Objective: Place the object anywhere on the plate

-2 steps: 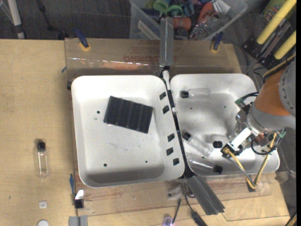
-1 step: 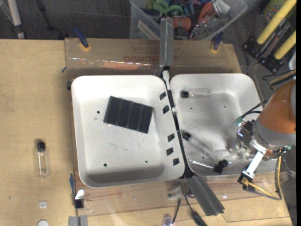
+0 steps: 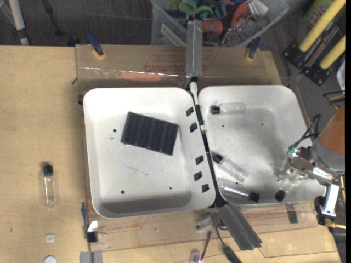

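Note:
A black ridged plate (image 3: 149, 133) lies flat in the left bin (image 3: 98, 106). The right bin (image 3: 274, 100) holds several clear vials with black caps: one near the back left (image 3: 229, 109), one by the divider (image 3: 231, 170), one along the front wall (image 3: 239, 192). A further black cap (image 3: 279, 194) sits at the front right. My gripper (image 3: 289, 173) is low over the right bin's front right corner, just above that cap and far from the plate. Wires and metal parts blur its tip.
The arm with its orange band (image 3: 334, 136) enters from the right edge. A spare vial (image 3: 49, 184) lies on the bench left of the bins. A clear tote of toys (image 3: 219, 7) stands behind, with yellow foam tubes (image 3: 329, 15) at the back right.

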Action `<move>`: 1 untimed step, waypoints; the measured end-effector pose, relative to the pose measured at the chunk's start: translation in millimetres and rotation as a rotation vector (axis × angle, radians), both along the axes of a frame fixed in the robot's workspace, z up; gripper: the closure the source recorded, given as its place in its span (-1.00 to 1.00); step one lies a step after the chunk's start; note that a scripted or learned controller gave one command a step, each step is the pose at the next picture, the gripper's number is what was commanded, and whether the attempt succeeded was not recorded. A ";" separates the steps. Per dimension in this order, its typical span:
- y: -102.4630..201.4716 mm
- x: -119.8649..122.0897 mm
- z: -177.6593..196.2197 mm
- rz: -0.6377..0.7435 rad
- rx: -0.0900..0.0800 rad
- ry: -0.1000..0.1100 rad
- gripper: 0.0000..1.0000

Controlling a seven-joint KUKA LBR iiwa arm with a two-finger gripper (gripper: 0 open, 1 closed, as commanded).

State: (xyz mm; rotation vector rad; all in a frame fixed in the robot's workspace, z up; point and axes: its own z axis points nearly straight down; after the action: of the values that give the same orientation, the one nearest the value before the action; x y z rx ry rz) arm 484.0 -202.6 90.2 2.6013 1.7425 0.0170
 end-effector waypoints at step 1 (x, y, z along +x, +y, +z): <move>-3.8 31.7 0.5 0.540 -0.009 0.004 1.00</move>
State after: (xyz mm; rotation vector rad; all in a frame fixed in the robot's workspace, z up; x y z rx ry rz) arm 515.7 -206.4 90.7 2.0416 2.3717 0.0079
